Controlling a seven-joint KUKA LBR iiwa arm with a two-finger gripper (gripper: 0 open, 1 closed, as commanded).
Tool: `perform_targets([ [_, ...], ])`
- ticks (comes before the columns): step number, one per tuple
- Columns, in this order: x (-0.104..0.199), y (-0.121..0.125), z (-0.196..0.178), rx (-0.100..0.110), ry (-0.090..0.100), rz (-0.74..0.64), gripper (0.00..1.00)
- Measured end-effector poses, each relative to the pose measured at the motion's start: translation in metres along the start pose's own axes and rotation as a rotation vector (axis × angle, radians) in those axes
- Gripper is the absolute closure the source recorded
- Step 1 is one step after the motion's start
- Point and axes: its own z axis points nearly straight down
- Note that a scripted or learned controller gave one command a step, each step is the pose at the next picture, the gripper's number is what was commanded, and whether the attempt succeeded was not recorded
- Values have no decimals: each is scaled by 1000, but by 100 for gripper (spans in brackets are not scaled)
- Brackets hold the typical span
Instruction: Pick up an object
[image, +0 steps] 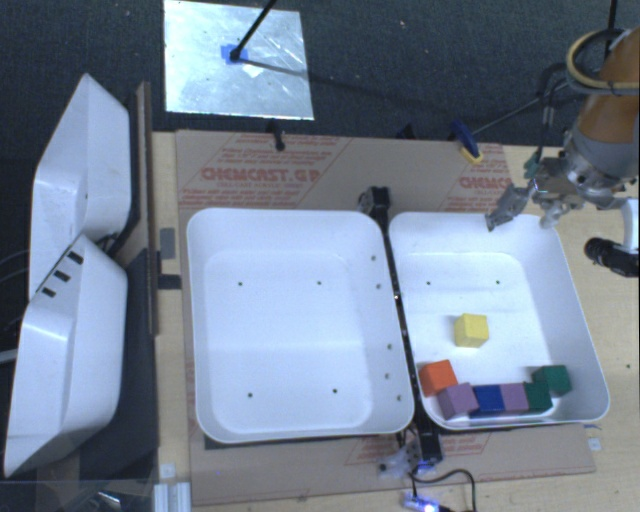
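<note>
Blocks lie in the right bin (575, 300): a yellow block (471, 329) alone near the middle, and along the front wall a row of orange block (436, 376), purple block (456, 399), blue block (489, 399), a second purple one (514, 397) and green block (549, 383), close together. The claw (522, 201) hangs above the far rim of this bin, well apart from all blocks, with nothing in it; I cannot tell if it is released or clenched. The left bin (200, 300) stands just beside on the bench (300, 165).
</note>
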Motion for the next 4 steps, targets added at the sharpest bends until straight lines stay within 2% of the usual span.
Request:
perform_targets([
  [1, 0, 1, -4, -7, -1, -1, 0],
  [3, 4, 0, 119, -2, 0, -1, 0],
  [4, 4, 0, 135, -6, -1, -2, 0],
])
